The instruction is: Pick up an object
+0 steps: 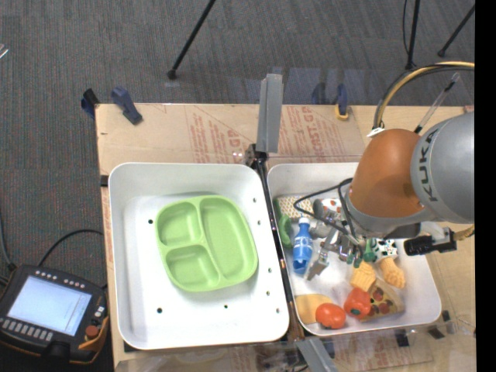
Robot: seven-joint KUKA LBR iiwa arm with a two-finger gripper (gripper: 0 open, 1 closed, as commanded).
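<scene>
My gripper hangs low in the right bin, under the arm's orange band. Its metal fingers point down to the left. A blue bottle with a white cap lies just left of the fingers, close to them. A green toy lies against the bin's left wall. At the bin's front are a red tomato on a yellow piece, a red pepper, a pizza slice and orange food pieces. I see nothing between the fingers.
The left bin holds a light green divided plate. A grey post stands behind the gap between the bins. A teach pendant lies on the floor at the lower left. Tripod legs stand behind the bench.
</scene>
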